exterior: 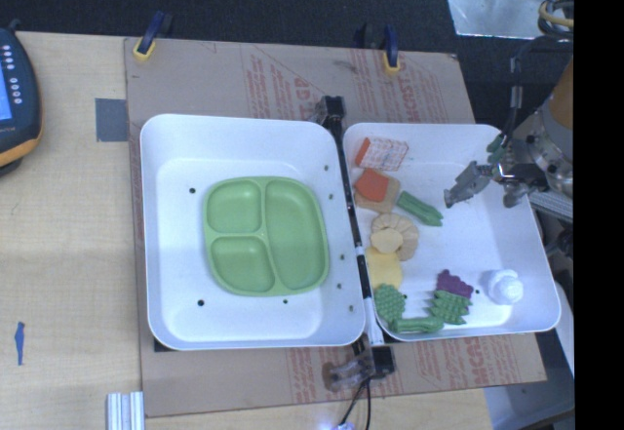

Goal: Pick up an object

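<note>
The right bin (487,233) holds several toy foods. An orange and white carton (382,153) lies at the back left, with an orange-red block (373,187) in front of it and a green pod (419,209) to its right. Tan round slices (393,237), a yellow piece (383,270), green leafy pieces (392,302), a purple bunch (453,283) and a white cap-like item (503,288) lie nearer the front. My gripper (487,192) hovers over the bin's right part, open, with nothing between its fingers, to the right of the green pod.
The left bin (166,223) holds a green divided plate (265,235). Clamps (390,50) pin the cardboard sheet under the bins at the back. A handheld controller (15,97) lies at the bench's left edge.
</note>
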{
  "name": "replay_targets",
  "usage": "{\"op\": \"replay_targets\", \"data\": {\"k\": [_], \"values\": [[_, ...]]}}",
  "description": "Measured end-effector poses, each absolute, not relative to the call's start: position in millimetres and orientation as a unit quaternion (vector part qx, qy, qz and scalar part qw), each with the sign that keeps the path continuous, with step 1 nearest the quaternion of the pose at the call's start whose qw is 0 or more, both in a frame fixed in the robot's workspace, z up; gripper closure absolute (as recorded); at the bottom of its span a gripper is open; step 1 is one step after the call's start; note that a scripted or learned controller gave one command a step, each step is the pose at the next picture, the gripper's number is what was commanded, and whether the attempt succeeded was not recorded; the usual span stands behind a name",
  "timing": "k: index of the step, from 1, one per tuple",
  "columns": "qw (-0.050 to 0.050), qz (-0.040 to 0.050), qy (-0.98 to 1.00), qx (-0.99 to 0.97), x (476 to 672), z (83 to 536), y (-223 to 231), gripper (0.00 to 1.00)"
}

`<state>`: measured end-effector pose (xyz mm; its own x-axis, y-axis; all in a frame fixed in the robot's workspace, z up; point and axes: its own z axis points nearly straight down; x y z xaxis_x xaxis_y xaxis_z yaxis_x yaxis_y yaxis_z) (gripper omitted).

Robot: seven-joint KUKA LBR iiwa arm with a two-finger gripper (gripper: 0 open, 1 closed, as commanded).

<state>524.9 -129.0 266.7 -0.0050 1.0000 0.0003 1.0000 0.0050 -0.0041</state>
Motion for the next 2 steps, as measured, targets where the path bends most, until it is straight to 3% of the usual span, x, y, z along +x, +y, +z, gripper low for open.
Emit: {"op": "replay_targets", "data": {"k": [1,2], "values": [[0.003,0.0031,-0.711,-0.703,592.8,153.4,-133.4,0.00],[0.001,0.0017,-0.710,-0.705,598.5,90.0,-130.0,0.00]]}}
